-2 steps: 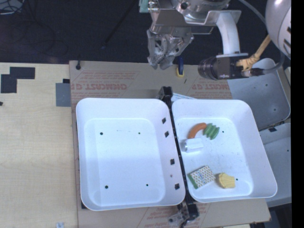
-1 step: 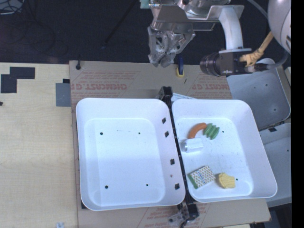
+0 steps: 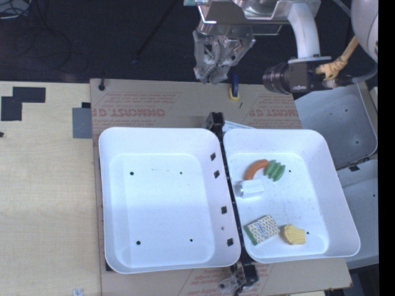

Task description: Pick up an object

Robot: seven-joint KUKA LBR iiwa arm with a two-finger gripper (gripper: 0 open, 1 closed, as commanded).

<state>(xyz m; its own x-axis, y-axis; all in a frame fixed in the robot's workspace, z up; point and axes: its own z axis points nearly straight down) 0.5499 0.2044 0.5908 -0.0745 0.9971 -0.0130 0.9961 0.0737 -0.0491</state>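
Observation:
My gripper (image 3: 214,74) hangs high above the back edge of the bench, behind the seam between the two bins and well away from every object. The right bin (image 3: 327,190) holds an orange carrot (image 3: 255,168) with a green leafy top (image 3: 275,171) near its middle. A small white piece (image 3: 249,190) lies just below the carrot, close to the bin's left wall. Toward the front sit a green and white patterned block (image 3: 262,229) and a yellow lumpy item (image 3: 294,234), side by side.
The left bin (image 3: 117,165) shows only its white floor. A black divider with clips (image 3: 222,190) runs between the bins. Both rest on a brown board (image 3: 154,106). A grey metal plate (image 3: 336,119) lies at the right, and a black cylinder (image 3: 285,79) juts out by the arm.

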